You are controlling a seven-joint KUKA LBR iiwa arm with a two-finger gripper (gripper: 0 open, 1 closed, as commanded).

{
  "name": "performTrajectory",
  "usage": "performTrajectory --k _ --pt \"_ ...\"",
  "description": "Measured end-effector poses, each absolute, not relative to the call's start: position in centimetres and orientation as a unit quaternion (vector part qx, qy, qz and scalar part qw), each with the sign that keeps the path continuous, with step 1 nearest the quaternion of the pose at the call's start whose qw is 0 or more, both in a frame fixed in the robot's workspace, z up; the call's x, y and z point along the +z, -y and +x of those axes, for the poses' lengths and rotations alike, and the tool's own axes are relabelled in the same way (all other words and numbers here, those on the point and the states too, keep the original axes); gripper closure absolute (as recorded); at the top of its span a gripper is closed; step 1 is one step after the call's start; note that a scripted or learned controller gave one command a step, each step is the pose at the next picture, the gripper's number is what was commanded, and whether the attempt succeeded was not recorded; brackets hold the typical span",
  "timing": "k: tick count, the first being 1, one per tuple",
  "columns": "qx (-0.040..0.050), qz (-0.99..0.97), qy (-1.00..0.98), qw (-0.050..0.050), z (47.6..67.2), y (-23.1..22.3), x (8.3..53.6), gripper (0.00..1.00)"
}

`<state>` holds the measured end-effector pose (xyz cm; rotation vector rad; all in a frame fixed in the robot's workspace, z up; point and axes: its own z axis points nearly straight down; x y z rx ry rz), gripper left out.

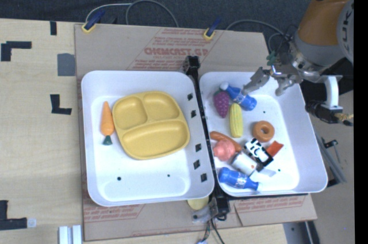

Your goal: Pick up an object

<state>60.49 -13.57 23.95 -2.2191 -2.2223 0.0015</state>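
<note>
A yellow divided plate (151, 124) and a carrot (107, 120) lie in the left bin (92, 87); corn (236, 119), grapes (222, 102), a doughnut (264, 131) and blue bottles (240, 98) crowd the right bin (307, 139) on the cardboard-covered counter (144, 44). The claw (268, 83) hangs spread above it, holding nothing.

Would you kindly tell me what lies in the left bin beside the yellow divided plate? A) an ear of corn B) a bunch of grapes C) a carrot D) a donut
C: the carrot lies just left of the yellow divided plate in the left bin, while the donut, corn and grapes are in the right bin.
</note>
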Motion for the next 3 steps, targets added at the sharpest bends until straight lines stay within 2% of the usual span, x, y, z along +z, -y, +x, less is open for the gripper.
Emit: performTrajectory --k 1,2,3 --pt "0.0015 -0.705 0.709 0.002 64.5 10.5 12.6 0.0" --pt "0.0021 -0.707 0.707 0.002 62.8 9.6 9.3 0.0" --pt "0.0011 -0.707 0.707 0.001 62.9 9.6 10.5 1.0"
